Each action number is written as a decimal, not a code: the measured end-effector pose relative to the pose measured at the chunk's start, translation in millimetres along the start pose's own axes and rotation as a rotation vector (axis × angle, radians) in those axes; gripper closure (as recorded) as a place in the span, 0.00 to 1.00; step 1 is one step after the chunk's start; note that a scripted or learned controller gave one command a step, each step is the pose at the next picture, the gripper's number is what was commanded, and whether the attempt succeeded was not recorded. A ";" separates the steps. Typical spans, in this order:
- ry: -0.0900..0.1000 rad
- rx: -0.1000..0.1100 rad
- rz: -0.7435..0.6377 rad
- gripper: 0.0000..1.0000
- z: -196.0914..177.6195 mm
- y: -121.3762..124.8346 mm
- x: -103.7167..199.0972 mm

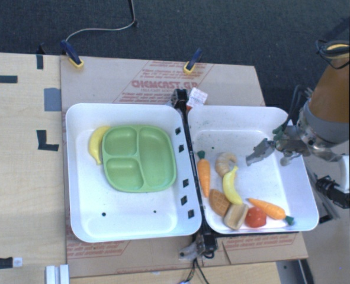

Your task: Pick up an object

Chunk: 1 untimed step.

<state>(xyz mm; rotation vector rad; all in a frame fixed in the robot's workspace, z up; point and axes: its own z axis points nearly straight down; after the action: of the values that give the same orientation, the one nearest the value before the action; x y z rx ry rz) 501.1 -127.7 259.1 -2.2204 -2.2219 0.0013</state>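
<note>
My gripper [273, 155] hangs over the right part of the right bin [253, 118], open, with nothing between its fingers. To its left and below lie the toy foods: a beige mushroom-like piece [225, 161], a yellow banana [231, 186], an orange carrot [204, 177] along the divider, a brown bread piece [219, 202], a tan piece [235, 216], a red tomato [256, 218] and a second carrot [268, 207]. The nearest of them, the banana and the beige piece, are a short way left of the fingers, apart from them.
The left bin [127, 218] holds a green divided plate [139, 158] with a yellow piece [96, 144] tucked at its left edge. A black divider [185, 158] separates the bins. Cardboard lies under both, with yellow clamps [73, 57] at the back.
</note>
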 end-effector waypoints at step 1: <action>0.002 0.003 0.000 0.00 119.3 6.4 27.2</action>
<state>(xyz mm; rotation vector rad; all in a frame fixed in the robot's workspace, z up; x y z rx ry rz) 507.4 -100.5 139.8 -2.2179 -2.2192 0.0033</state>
